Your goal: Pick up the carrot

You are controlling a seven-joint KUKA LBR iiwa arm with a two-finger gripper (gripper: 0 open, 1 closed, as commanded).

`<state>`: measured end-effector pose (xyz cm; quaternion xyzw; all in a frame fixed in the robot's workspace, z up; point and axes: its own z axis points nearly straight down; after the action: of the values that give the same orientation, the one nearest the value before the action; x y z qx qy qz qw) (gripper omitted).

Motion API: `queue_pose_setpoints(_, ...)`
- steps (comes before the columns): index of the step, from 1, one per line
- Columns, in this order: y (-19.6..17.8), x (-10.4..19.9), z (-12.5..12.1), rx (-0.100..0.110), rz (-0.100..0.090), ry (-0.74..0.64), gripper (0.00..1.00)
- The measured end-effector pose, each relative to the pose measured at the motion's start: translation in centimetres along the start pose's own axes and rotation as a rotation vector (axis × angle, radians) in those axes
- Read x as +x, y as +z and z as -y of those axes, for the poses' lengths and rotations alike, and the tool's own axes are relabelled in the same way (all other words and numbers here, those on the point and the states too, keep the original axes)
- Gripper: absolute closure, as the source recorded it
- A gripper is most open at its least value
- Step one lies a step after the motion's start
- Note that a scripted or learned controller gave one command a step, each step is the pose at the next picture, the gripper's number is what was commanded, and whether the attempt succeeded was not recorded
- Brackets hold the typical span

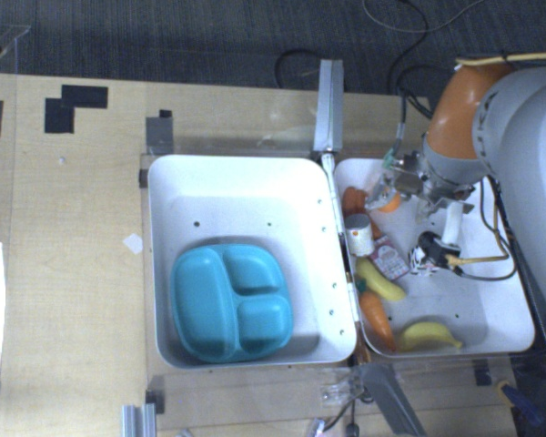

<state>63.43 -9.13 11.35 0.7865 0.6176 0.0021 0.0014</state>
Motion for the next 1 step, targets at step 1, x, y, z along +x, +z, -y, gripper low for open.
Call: queue_pose_setpoints(1,-1.18,0.14,-0.15,-0.004,-0.001,-0.005,1.00)
